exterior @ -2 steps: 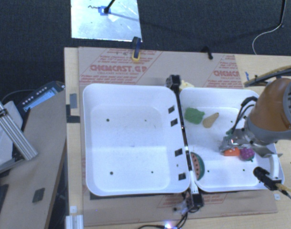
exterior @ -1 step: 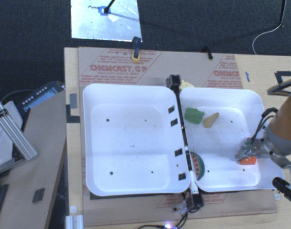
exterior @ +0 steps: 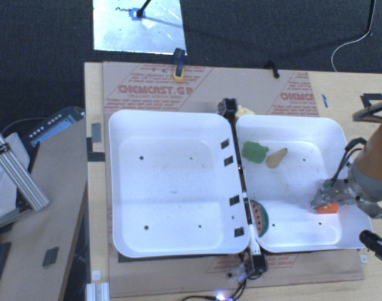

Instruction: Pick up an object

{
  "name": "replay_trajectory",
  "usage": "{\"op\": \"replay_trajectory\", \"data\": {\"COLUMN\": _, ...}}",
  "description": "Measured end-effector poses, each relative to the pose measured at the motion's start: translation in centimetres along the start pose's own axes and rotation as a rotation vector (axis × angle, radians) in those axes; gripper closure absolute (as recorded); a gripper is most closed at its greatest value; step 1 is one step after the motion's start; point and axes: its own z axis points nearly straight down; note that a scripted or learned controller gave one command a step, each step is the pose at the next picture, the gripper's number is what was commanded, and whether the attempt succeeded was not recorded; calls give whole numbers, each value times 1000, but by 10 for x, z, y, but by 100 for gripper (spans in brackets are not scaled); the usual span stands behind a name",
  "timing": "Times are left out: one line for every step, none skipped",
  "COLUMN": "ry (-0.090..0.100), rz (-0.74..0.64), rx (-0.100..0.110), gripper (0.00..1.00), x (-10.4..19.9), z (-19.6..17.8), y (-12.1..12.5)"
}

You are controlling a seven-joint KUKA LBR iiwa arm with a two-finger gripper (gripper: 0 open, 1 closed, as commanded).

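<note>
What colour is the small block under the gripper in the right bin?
Orange: the block lies at the gripper in the right bin, seen in the camera view.

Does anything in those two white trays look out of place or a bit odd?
Yes. A watermelon-slice toy lies tipped against the right bin's wall beside the divider, not flat on the floor. A pale yellow piece sits outside the bins, behind their back rims.

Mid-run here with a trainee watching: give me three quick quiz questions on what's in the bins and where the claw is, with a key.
1. True or false: the green object lies in the left bin.
2. Which object is nearest the claw? A) tan piece B) orange block C) watermelon slice
3. Fill in: the watermelon slice rests against the right bin's ____ wall.

Key: 1 false; 2 B; 3 left.
</note>
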Motion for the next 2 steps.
{"op": "replay_trajectory", "data": {"ry": 2, "rz": 0, "rx": 3, "gripper": 100, "x": -6, "z": -47, "y": -1}}
{"op": "replay_trajectory", "data": {"ry": 1, "rz": -4, "rx": 0, "gripper": 100, "x": -6, "z": -107, "y": 0}}
